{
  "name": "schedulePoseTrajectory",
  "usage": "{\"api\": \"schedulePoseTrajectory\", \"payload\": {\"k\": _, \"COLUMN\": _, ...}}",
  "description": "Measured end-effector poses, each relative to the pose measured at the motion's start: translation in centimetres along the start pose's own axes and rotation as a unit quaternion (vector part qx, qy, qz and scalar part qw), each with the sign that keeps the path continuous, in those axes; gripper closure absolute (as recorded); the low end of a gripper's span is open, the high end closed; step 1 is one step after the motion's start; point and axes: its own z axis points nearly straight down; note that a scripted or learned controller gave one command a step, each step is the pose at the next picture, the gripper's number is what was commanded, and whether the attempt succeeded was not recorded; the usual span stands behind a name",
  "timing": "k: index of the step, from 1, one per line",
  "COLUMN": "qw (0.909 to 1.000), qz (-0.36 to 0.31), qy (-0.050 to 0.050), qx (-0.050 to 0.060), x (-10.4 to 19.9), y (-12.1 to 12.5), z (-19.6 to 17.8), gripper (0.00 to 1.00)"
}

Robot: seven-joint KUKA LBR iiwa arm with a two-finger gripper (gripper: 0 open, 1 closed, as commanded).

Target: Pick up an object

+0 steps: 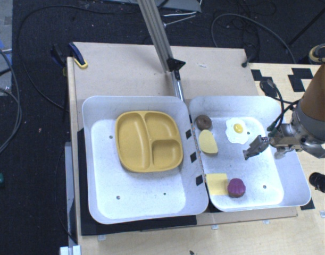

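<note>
Two shallow white bins sit side by side on the tabletop [125, 68]. The left bin [98, 158] carries a yellow divided tray [149, 141] with three compartments, lying flat near the bin's upper middle. The right bin [274, 190] carries five small things. A brown doughnut-like piece [203, 122] lies near the bin's upper left corner. Just below it lies a pale yellow rounded slice [208, 142], close to the wall shared with the left bin. To the right of these is a toy fried egg [240, 130], white with a yellow yolk. Near the bin's lower left are a flat yellow square slice [216, 184] and, touching or just beside its right edge, a small purple ball-shaped object [236, 187].

The arm [314, 108] reaches in from the right, over the right bin's right rim. Its gripper [253, 149] hangs over the bin's middle, just below and to the right of the fried egg, well apart from the purple object and the yellow square. The dark fingers [255, 146] point left toward the egg. Their tips look close together, but the view is too dark and small to tell how far open they are, and nothing can be made out between them. No object is lifted; all five lie on the bin floor.

A slanted metal pole [154, 25] crosses the top of the scene, ending at a dark clamp [175, 65] above the bins.
</note>
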Motion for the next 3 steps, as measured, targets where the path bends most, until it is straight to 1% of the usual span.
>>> {"api": "schedulePoseTrajectory", "payload": {"k": 1, "qw": 1.0000, "qz": -0.001, "qy": -0.001, "qx": -0.005, "x": 0.0, "y": 0.2, "z": -0.5, "gripper": 0.00}}
{"api": "schedulePoseTrajectory", "payload": {"k": 2, "qw": 1.0000, "qz": 0.000, "qy": -0.001, "qx": -0.004, "x": 0.1, "y": 0.2, "z": 3.7, "gripper": 0.00}}
{"api": "schedulePoseTrajectory", "payload": {"k": 3, "qw": 1.0000, "qz": -0.001, "qy": 0.000, "qx": -0.003, "x": 0.8, "y": 0.5, "z": 9.9, "gripper": 0.00}}
